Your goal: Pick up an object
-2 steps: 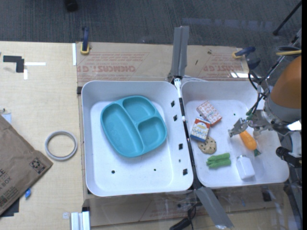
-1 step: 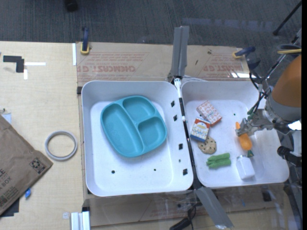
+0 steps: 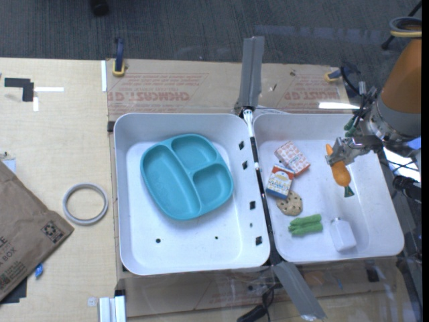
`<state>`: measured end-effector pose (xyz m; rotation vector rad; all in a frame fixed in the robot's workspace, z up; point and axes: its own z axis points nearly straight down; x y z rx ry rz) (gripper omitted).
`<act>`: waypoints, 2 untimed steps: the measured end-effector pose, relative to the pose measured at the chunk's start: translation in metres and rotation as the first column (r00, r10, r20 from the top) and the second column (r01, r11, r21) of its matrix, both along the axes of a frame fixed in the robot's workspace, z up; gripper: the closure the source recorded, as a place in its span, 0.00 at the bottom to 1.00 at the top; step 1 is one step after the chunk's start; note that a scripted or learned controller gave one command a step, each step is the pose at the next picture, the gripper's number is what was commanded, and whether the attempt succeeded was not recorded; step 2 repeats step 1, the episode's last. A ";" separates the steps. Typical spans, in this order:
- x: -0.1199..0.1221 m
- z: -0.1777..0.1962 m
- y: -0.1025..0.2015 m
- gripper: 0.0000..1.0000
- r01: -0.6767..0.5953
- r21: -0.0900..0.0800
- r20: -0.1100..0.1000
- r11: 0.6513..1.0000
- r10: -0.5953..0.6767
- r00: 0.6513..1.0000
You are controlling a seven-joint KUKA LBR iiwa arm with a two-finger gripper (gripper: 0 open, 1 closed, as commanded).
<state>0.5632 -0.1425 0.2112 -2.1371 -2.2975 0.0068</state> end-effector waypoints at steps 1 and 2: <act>0.023 -0.009 -0.018 1.00 -0.139 0.000 0.001 0.990 0.139 0.990; 0.023 -0.009 -0.018 1.00 -0.139 0.000 0.001 0.990 0.139 0.990</act>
